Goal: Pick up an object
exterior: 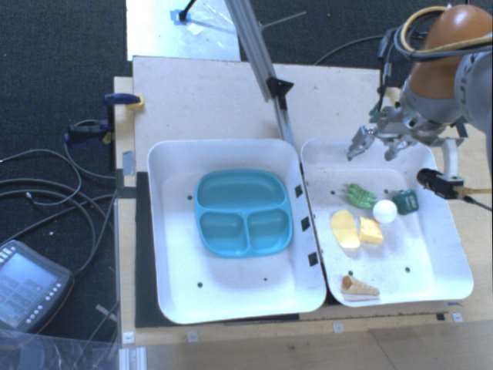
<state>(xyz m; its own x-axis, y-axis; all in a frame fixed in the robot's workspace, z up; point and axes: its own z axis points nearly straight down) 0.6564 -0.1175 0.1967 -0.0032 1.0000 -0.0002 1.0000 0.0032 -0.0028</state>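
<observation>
A pale bench holds two white bins; the right bin carries small toys. The gripper hangs open and empty above its far edge, apart from the green toy. Approach stage: next it must descend over one piece

Two bins side by side on tabletop. Left bin holds a divided plate, centered. Right bin: pickle, ball, cup mid-bin; two wedges just in front; cone at front rim.
</observation>
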